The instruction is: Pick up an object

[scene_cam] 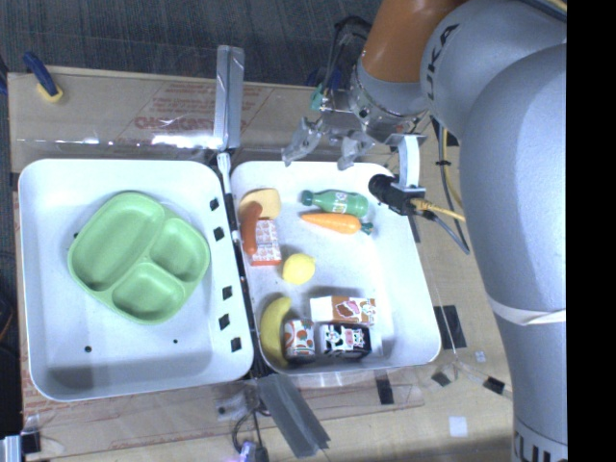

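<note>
My gripper hangs open over the far rim of the right bin, with nothing between its fingers. Just below it lie a green bottle and an orange carrot. Further left are a bread roll and an orange box. A yellow lemon sits mid-bin. Near the front are a banana, a brown-and-white carton and two small milk cartons.
The left bin holds a green divided plate. A grey divider post rises between the bins at the back. The arm's large body covers the right side of the bench.
</note>
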Controlling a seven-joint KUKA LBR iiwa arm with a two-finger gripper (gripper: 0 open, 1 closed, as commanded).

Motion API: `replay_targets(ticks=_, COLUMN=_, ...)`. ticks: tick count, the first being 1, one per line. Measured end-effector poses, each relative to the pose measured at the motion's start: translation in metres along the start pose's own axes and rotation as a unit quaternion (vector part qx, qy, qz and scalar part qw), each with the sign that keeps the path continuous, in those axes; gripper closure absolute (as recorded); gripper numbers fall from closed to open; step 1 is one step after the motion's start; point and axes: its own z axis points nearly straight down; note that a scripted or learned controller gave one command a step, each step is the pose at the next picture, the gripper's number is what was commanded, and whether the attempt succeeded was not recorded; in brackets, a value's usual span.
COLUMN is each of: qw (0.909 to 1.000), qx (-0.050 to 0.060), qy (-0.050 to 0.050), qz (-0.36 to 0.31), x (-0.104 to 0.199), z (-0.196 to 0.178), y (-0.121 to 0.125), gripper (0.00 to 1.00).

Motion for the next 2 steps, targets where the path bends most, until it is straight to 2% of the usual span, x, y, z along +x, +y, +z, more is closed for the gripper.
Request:
replay_targets(ticks=1, qw=0.9999, qx=0.0, qy=0.0, qz=-0.014, x=-0.014, z=0.151, y=-0.01, gripper=0.0)
replay_targets(ticks=2, qw=1.0, qx=0.0, qy=0.0, qz=0.001, x=0.004, z=0.059, y=-0.025, gripper=0.0)
